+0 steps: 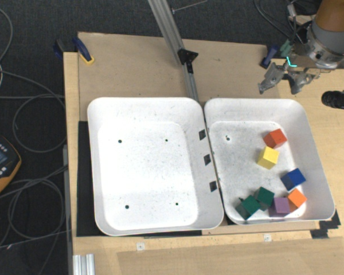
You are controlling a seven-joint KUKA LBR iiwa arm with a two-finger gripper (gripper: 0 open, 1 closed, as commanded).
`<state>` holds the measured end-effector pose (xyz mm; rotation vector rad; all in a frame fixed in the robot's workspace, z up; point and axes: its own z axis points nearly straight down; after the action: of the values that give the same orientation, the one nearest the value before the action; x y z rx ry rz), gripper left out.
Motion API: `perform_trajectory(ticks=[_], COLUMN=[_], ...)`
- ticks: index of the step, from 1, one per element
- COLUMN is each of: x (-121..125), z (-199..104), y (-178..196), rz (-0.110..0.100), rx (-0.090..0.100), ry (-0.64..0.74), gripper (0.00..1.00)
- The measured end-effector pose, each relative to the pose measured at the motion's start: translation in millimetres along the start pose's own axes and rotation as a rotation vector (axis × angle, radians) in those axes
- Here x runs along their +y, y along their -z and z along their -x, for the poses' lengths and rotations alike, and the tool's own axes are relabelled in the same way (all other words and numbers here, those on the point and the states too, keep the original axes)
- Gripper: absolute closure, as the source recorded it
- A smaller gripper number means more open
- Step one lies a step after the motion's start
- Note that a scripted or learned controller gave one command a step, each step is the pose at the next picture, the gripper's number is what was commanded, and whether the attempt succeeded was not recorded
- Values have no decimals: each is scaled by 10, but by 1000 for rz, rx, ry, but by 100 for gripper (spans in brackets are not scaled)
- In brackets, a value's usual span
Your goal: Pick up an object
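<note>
- A pale wooden desk [137,56] stands on dark carpet strewn with loose black cables, carrying two shallow white plastic bins side by side under a slanted overhead camera.
- Nearest the camera, at the front edge of the right-hand white bin [312,133], sit a pair of dark green cubes [257,202], a purple cube [281,205] and an orange cube [297,197], packed close together and touching in places.
- Just behind them lies a blue cube [293,178]; further back, a yellow cube [268,157] and a red-orange cube [274,138] stand near each other with open bin floor around them.
- The left-hand white bin [97,153] shows its speckled floor.
- At the far right, the grey two-finger pincer [281,80] hangs above the desk beyond the right bin's back rim, fingers spread and pinching nothing.
- A clean pick would likely favour the yellow or red-orange cube: each has room for a finger on either side, whereas the crowded front cluster risks a finger landing on a neighbour.
- The arm is cut off at the frame's top right; where one green cube ends and the other begins is hard to make out.
</note>
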<state>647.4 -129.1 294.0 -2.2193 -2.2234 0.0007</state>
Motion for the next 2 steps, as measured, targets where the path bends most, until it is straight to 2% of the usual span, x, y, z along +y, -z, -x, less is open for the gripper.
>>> perform_trajectory(ticks=[1, 2], x=[-47, -88], z=[-11, -15], y=[-625, -1055], rz=[-6, -5], rx=[1, 1], ry=[-2, -2], gripper=[0, 0])
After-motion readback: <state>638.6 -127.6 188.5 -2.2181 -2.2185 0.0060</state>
